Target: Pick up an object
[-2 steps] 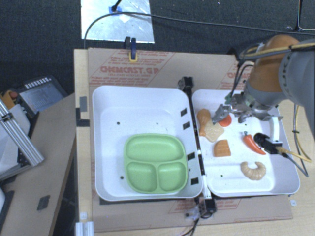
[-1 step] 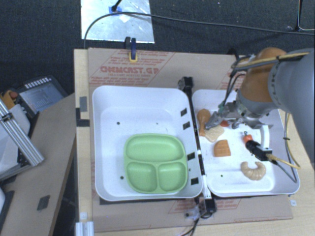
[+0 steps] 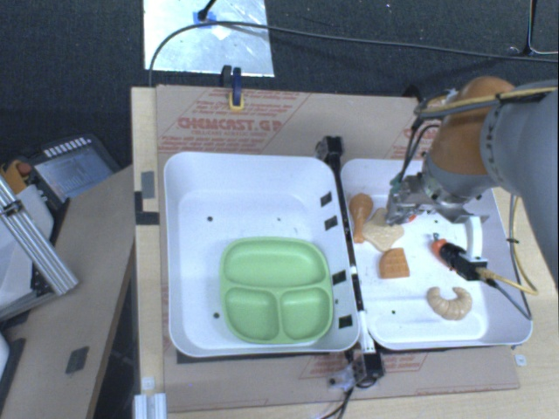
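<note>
1. Reaching in from the right over the cardboard-covered table [image 3: 262, 116]: grey arm with an orange band [image 3: 511, 147].
2. At its end, low over the back left part of the right shallow white bin [image 3: 410, 321]: two-finger gripper [image 3: 400, 209]. Open or closed: cannot tell from this angle.
3. Right under the gripper and a little to its front left: pale beige flat piece with an uneven outline [image 3: 383, 236], lying on the bin floor. Touching the gripper or just short of it: cannot tell.
4. Just left of that piece, close to the bin's left wall: orange-brown drumstick-shaped piece [image 3: 360, 213], lying lengthwise front to back.
5. Just in front of the pale piece, slightly to its right: small orange-tan square slab [image 3: 394, 264], lying flat.
6. Near the bin's front right corner, well apart from the gripper: tan curled croissant-shaped piece [image 3: 450, 302].
7. In the left shallow white bin [image 3: 201, 199], toward its front: light green plastic plate with three compartments [image 3: 278, 288], lying flat.
</note>
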Available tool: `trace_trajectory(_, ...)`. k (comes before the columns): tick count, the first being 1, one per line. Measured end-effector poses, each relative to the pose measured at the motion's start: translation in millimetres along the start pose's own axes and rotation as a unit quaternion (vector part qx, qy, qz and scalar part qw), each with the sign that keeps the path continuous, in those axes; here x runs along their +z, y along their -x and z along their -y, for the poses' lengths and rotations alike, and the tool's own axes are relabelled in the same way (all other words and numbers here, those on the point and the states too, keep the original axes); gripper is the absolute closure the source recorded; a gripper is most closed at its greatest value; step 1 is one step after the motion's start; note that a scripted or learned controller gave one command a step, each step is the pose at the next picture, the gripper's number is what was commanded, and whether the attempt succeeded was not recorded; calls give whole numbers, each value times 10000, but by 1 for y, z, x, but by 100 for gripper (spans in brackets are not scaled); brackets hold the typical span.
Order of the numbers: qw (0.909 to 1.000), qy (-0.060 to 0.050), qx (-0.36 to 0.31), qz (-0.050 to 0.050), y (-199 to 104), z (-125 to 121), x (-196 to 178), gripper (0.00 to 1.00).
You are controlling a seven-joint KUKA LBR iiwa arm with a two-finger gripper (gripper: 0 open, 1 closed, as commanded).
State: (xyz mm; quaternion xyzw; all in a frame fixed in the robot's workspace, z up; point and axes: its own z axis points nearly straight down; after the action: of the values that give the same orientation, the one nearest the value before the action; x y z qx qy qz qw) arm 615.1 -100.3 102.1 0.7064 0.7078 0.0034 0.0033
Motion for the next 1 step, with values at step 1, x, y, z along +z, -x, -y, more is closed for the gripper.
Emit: trace_trajectory(1, 10000, -8, -5, 8, 5, -3, -64, 100)
